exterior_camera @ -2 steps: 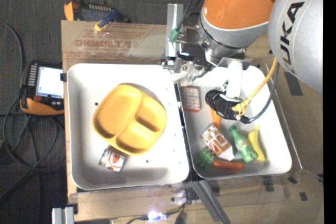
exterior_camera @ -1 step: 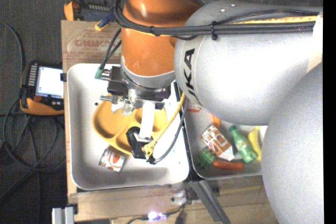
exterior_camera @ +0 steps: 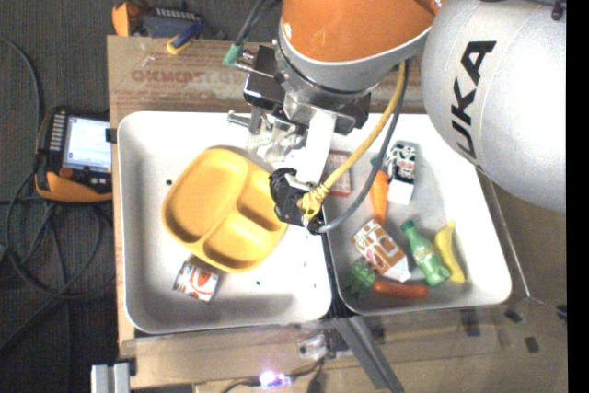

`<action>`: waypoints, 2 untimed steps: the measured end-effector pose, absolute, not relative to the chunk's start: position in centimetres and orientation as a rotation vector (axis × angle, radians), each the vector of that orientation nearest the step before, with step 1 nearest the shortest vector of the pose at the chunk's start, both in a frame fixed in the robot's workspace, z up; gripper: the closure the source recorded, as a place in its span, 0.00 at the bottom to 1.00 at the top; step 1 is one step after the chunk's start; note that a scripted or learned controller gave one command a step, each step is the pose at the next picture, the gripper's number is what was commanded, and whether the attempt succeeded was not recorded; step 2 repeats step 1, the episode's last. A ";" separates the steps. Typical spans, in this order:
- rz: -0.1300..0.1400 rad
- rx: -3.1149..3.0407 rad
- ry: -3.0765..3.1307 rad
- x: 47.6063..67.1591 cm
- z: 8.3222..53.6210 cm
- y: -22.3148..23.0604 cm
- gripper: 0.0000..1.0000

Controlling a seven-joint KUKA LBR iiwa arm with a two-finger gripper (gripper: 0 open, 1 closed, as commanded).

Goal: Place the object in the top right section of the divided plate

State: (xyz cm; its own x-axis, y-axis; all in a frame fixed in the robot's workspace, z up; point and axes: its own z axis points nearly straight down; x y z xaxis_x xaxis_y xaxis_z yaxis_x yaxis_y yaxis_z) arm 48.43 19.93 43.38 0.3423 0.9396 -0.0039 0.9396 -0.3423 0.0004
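Note:
A yellow divided plate point(exterior_camera: 221, 209) lies tilted in the left white bin point(exterior_camera: 138, 198). My gripper point(exterior_camera: 274, 141) hangs just above the plate's far right rim, under the big orange wrist, which hides much of it. I see no object between it and the plate. A small orange-and-white can point(exterior_camera: 196, 281) lies on its side in the left bin, just in front of the plate's near edge.
The right bin point(exterior_camera: 488, 281) holds a carrot point(exterior_camera: 379, 189), a cow-patterned carton point(exterior_camera: 401, 168), an orange-white box point(exterior_camera: 379, 248), a green bottle point(exterior_camera: 425, 255), a yellow piece point(exterior_camera: 448, 246) and another carrot point(exterior_camera: 400, 290). A yellow cable with a black plug point(exterior_camera: 293, 198) dangles over the plate's right edge.

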 end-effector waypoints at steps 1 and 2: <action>-0.005 2.572 1.800 48.4 43.4 19.9 0.00; -0.005 2.572 1.800 48.4 43.4 19.9 0.00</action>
